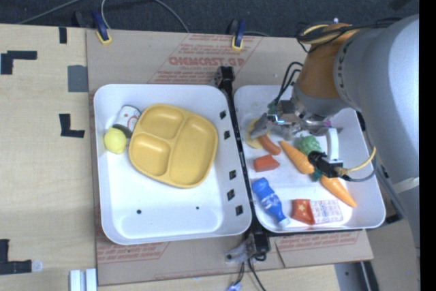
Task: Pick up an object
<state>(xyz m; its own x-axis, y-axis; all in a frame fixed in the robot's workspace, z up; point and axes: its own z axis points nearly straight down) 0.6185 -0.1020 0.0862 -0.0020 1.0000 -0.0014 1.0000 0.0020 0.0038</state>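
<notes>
So from my end the pincer (276,120) is down in the right bin (371,204), up near its top-left corner, and I honestly can't tell how it's set because the wrist hardware blocks my angle on it. Nothing is visibly held. The closest candidate is a small orange carrot piece (268,144) just below the pincer, with something pale yellow (255,127) tucked right beside it on the pincer's left. A bit further down is an orange-red block (266,163), and off to the lower right of the pincer there's a bigger carrot (297,157) lying at a slant, a green thing (310,144) just beside that, and another carrot (338,190) past it toward the bin's right side. Well below the pincer, near the front wall, sit a blue bottle (270,200) and a red and white packet (317,211). Over in the left bin (163,225), well away to the pincer's left, I've got a yellow divided plate (174,145), a yellow ball (116,141) touching its edge, and a small white item (127,117) just above the ball. Both bins sit on a cardboard sheet (157,58) on the counter (41,167).
</notes>
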